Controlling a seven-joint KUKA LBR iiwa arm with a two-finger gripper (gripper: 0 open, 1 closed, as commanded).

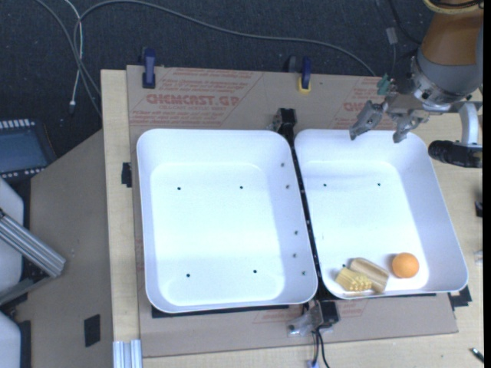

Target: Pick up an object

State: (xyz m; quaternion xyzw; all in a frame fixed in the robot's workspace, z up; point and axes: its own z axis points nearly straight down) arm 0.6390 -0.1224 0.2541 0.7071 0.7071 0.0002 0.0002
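1. Left bin [222, 221]: a shallow white tray with rounded corners and a smooth, glossy floor marked by a few small dark dots. It lies on the left part of the counter [115, 205], which is covered by a tan cardboard sheet with faded red print.
2. Right bin [376, 205]: same shape and material, touching the left bin along their shared edge.
3. Corn-cob piece [354, 281]: pale yellow with a bumpy, kernelled surface, near the front edge of the right bin, its long axis running roughly left to right.
4. Beige oblong object [370, 271]: smooth and rounded, touching the cob on its far side, its long axis slanting from upper left to lower right.
5. Orange ball [405, 265]: round, matte orange, just beside the oblong object toward the bin's front right corner.
6. Tool [381, 129]: two grey fingers spread apart, holding nothing, hanging over the far rim of the right bin, well apart from the three objects.
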